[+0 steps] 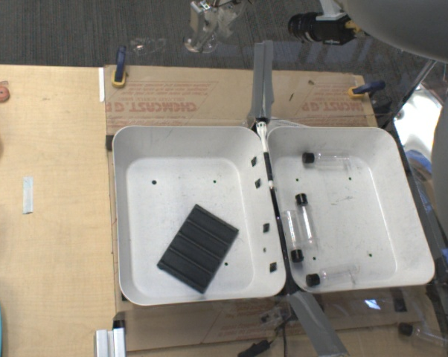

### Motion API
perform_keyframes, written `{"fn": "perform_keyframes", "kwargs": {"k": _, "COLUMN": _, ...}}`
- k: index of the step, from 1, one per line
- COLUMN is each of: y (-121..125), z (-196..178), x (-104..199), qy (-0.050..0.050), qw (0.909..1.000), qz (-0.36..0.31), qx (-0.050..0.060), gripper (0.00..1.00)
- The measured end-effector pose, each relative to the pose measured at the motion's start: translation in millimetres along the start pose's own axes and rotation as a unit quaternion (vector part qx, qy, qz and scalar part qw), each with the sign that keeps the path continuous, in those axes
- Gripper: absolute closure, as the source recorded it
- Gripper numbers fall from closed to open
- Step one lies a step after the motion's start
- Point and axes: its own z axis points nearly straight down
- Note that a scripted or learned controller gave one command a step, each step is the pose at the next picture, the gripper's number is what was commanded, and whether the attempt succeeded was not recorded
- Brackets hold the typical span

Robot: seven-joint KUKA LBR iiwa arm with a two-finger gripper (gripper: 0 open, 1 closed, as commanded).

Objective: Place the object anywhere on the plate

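We note the dark ribbed plate flat in the left bin, clear tubes beside it; jaws' state: cannot tell.

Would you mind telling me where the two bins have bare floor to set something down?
Left bin: bare across the back and left, bordered by the dark ribbed plate at front centre. Right bin: bare in the middle and right; three clear tubes crowd the back, the left wall and the front.
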Motion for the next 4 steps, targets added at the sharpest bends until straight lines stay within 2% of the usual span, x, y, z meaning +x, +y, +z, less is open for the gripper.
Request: {"fn": "perform_keyframes", "kwargs": {"k": 4, "y": 3.7, "z": -27.1, "x": -0.4, "qy": -0.004, "qw": 1.0000, "qz": -0.001, "qx": 0.006, "gripper": 1.00}}
